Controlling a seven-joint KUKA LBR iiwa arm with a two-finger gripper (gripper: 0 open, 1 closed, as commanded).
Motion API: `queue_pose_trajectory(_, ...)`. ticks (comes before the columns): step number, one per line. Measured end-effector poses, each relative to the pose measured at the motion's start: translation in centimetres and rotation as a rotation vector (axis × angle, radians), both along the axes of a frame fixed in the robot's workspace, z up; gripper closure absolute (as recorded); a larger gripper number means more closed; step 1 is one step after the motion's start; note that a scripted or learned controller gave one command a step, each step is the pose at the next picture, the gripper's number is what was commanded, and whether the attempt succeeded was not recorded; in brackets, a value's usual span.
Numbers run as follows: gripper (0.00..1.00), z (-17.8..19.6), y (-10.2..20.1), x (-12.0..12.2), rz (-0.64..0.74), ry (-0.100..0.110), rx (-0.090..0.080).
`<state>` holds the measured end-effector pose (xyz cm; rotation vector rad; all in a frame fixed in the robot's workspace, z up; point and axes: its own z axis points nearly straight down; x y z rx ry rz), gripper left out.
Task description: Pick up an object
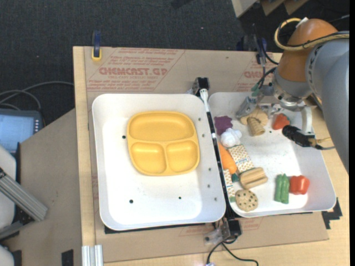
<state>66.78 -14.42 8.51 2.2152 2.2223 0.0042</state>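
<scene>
My gripper (250, 110) is low over the far part of the right bin (319, 173), reaching in from the right. Right beneath it lies a tan, cork-like piece (256, 125), and I cannot tell whether the two touch. A small red piece (280, 121) lies just to the right of the tan one. Nearer the bin's left wall are a purple piece (223, 123), a white piece (232, 136) and an orange carrot (227, 158).
The left bin (111, 165) holds a yellow divided plate (163, 142). At the front of the right bin lie a checkered cracker (241, 157), a bread roll (252, 177), a cookie (246, 199), a green pepper (282, 188) and a red pepper (299, 184).
</scene>
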Motion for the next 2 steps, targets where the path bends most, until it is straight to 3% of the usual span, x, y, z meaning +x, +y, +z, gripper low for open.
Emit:
queue_pose_trajectory(1,1.00,1.2,-0.1,0.0,-0.001,-0.003,-0.003)
queue_pose_trajectory(2,1.00,11.2,2.3,-5.9,-0.003,-0.001,0.001)
